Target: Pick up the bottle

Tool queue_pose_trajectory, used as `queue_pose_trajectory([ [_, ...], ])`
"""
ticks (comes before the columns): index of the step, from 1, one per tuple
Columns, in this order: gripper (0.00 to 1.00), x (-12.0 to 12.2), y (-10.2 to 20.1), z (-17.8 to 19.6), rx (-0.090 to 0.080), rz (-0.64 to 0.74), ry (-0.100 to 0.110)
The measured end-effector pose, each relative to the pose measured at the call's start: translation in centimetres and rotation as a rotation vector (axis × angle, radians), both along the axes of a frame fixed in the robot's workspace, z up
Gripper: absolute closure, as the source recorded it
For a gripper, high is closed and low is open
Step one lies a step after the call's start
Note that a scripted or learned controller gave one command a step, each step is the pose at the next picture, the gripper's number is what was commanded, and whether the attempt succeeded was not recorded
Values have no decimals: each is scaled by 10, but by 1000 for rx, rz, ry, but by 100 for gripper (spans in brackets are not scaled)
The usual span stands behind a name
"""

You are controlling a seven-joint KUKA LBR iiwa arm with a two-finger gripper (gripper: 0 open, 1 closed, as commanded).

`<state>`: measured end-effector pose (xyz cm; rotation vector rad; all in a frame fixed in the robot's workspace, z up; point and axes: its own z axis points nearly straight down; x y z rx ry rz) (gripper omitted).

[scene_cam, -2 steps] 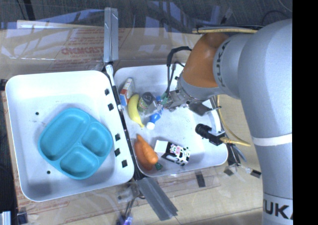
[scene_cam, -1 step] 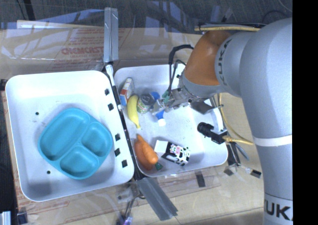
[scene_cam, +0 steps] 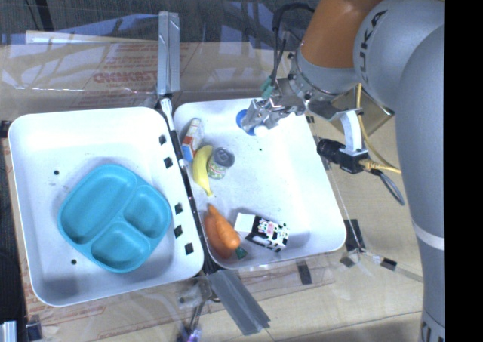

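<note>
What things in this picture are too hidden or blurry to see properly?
- The gripper, camera view: small and blurred, so its fingers are unclear.
- The blue thing at the gripper: partly covered by it, so I cannot tell what it is.
- The bottle: lies against the right bin's left wall; its label is too small to read.
- The small jar beside the banana: contents too blurry.
- The arm: cut off by the top edge.

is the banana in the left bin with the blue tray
No, the banana lies in the right bin, while the blue tray sits in the left bin.
</note>
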<state>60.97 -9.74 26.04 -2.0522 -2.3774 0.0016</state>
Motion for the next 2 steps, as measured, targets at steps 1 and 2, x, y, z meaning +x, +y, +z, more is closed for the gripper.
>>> queue_pose_trajectory([
  [1, 100, 40, 46, -44, -1, -316, 2],
  [2, 100, 45, 129, -70, -3, -358, 8],
])
